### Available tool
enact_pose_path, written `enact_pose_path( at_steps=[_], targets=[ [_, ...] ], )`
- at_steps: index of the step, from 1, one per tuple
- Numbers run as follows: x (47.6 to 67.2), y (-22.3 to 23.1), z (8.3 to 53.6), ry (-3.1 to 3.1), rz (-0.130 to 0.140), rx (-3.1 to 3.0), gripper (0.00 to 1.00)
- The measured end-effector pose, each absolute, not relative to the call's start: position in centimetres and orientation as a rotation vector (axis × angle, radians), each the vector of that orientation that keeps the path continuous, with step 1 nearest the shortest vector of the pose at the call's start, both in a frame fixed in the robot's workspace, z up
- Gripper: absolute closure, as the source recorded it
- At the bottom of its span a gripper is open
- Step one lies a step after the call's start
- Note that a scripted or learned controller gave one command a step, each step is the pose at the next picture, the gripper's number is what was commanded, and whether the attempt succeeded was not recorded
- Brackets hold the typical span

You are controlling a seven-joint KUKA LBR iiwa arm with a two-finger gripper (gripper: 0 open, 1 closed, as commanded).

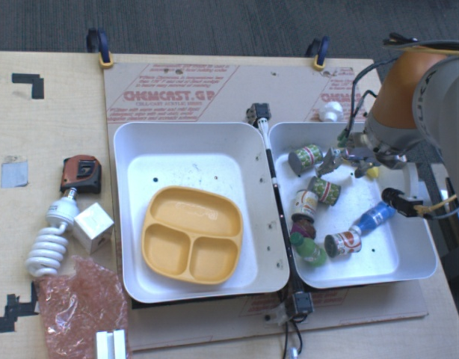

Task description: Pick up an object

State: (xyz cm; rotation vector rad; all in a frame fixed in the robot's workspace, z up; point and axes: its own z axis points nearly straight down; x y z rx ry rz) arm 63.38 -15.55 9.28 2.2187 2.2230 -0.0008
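My gripper (pixel 336 161) hangs over the back of the right bin (pixel 416 264), with the grey and orange arm reaching in from the right. Just left of it lies a green-labelled can (pixel 306 156), and a second green can (pixel 325 191) lies just below it. Further forward are a white can with a red label (pixel 305 203), a red and white can (pixel 343 243), a blue bottle (pixel 374 218) and a small green object (pixel 313 254). I see nothing held in the gripper.
The left bin (pixel 132 163) holds a yellow divided plate (pixel 191 234). On the bench to the left lie a tape measure (pixel 81 173), a spiral light bulb (pixel 50 238), a white cube (pixel 93 224) and a pink bag (pixel 80 309).
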Motion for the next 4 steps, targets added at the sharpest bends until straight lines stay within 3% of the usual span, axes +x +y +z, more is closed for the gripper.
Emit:
enact_pose_path(
  at_steps=[1, 2, 3, 4],
  targets=[
    [63.4, -15.6, 10.3, 2.221, 0.000, 2.219, 1.00],
    [63.4, -15.6, 10.3, 2.221, 0.000, 2.219, 0.00],
    [61.0, -12.0, 9.3, 2.222, 0.000, 2.220, 0.00],
    [61.0, -12.1, 10.3, 2.217, 0.001, 2.221, 1.00]
  ],
)
